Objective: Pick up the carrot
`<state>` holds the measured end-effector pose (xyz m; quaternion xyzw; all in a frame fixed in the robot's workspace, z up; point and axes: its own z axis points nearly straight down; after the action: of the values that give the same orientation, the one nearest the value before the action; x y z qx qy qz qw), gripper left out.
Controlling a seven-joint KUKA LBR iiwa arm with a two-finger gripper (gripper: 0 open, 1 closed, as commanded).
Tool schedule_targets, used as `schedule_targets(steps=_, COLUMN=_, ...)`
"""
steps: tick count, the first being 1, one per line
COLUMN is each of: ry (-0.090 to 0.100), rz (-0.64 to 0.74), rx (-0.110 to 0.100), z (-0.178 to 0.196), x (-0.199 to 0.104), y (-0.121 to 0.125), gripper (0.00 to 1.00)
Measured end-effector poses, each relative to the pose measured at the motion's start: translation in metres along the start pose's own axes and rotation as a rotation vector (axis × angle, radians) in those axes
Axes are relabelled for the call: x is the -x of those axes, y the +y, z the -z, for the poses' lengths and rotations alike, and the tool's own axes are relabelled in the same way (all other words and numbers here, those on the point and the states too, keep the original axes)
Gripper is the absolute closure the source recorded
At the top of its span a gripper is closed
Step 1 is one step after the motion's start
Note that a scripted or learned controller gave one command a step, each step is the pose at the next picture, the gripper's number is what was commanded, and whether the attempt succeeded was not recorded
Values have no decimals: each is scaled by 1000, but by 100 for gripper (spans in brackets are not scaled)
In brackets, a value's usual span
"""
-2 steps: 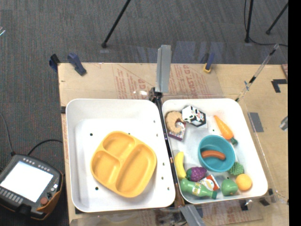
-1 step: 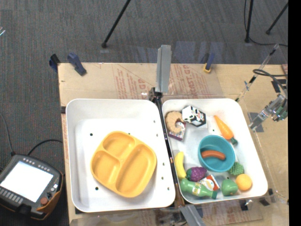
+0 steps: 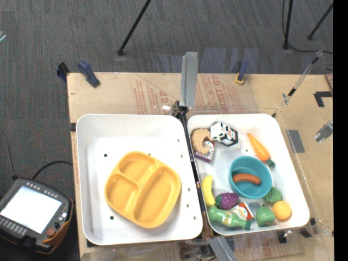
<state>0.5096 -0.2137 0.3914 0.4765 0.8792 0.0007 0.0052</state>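
Carrot (image 3: 259, 147) beside teal bowl (image 3: 249, 177)

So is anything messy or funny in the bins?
Nothing looks spilled or broken. The right bin is crowded with toy food, and the carrot lies slanted beside the teal bowl. The yellow plate sits alone, slightly turned.

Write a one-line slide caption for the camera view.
Carrot lies near the right bin's far right wall beside a teal bowl holding a sausage; yellow divided plate in left bin.
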Motion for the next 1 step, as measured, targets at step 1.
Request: schedule_targets(steps=1, ry=17, rz=-8, rx=-13, z=-97, x=29, y=50, gripper=100)
